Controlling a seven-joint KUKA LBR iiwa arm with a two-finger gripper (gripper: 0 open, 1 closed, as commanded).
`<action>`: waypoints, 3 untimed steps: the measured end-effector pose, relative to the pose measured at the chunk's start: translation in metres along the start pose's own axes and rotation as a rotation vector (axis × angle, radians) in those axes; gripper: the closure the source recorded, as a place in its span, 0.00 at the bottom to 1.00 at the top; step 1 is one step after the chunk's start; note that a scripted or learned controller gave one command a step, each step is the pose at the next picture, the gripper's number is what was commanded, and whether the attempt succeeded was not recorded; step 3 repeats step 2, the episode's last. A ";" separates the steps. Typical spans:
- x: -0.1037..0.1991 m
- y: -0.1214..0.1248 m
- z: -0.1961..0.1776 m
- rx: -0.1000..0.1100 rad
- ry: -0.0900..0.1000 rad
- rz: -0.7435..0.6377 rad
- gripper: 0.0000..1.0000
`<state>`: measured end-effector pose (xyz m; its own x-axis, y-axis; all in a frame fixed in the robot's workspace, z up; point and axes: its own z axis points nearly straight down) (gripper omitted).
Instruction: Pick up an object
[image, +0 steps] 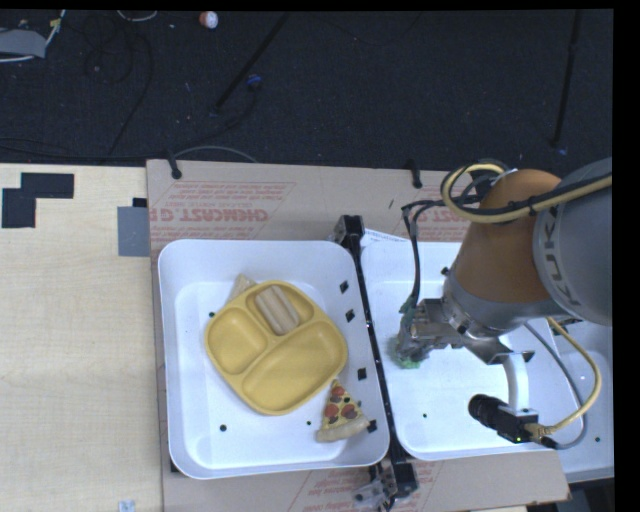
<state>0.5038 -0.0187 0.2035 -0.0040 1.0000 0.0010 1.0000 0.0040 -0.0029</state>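
Gripper (410, 345) low at right bin (440, 440) left edge, over small green object (405, 358); finger state cannot tell. Nothing visibly lifted; pick pending.

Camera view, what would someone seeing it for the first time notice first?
Probably the yellow divided plate in the middle of the left bin, with a toy pizza slice just beyond its lower right edge. Next, the grey and orange arm looming over the right bin, its gripper down near the divider.
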 end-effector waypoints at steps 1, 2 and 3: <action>0.062 0.008 -0.009 0.000 0.001 -0.002 1.00; 0.118 0.013 -0.003 0.001 0.000 -0.001 1.00; 0.118 0.013 -0.003 0.001 0.000 -0.001 1.00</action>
